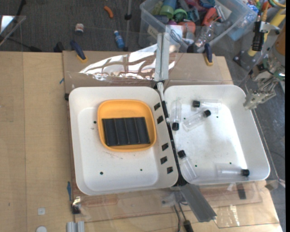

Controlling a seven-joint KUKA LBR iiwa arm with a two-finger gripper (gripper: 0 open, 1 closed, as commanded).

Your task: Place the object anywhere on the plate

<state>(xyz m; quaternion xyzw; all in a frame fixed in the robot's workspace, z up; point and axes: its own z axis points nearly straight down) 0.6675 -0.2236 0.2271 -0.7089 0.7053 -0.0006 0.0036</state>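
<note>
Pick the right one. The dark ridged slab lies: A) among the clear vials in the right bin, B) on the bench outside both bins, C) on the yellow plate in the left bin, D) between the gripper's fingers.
C: the dark ridged slab rests flat on the yellow plate in the left bin, while the clear vials lie in the right bin.

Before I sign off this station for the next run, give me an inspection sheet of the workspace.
Surface: two white bins, left bin and right bin, side by side on a wooden bench.
Job's things: orange plate in left bin, black ridged block lying on it.
Clutter: clear vials with black caps scattered in right bin.
Grippers: gripper at right bin's far right edge, nothing seen between fingers.
Cables: nothing seen.
Surroundings: clear tub of colourful items behind bench.
</note>
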